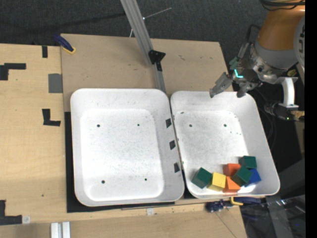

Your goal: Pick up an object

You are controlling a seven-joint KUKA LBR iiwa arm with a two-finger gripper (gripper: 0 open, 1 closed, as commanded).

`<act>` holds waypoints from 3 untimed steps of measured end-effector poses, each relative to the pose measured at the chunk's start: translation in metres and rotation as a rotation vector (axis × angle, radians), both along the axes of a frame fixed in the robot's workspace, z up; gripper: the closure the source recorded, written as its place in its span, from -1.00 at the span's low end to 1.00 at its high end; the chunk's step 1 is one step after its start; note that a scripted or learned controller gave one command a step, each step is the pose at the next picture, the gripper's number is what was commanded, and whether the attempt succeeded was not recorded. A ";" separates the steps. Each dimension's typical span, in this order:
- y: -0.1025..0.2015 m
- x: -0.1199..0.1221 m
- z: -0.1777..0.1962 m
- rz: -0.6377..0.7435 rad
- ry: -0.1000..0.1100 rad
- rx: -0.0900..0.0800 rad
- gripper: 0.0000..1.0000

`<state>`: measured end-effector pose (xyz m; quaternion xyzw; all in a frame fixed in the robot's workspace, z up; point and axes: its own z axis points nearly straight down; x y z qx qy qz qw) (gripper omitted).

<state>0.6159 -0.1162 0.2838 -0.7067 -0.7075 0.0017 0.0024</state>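
Clustered in the near corner of the right bin [257,128], small blocks [229,175] look light, rigid and smooth, best taken across flat sides; the green cube [201,177] stands freest. Above that bin's far rim, the pincer [229,85] hangs spread wide, holding nothing. Walls crowd the pile; bare floor lies between.

Blocks [229,176] in right bin's [257,128] near corner

Your arm [282,33] shows a broad orange band over a grey, rounded wrist housing, with black cables looping above it. At its tip you see a dark gripper [229,86] with grey fingers and a small teal light.
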 end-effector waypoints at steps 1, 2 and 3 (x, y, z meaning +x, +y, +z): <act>0.000 0.001 0.003 0.001 -0.005 -0.001 -1.00; 0.004 -0.001 -0.041 0.000 -0.001 -0.002 -1.00; 0.003 -0.013 -0.099 -0.001 0.002 -0.001 -1.00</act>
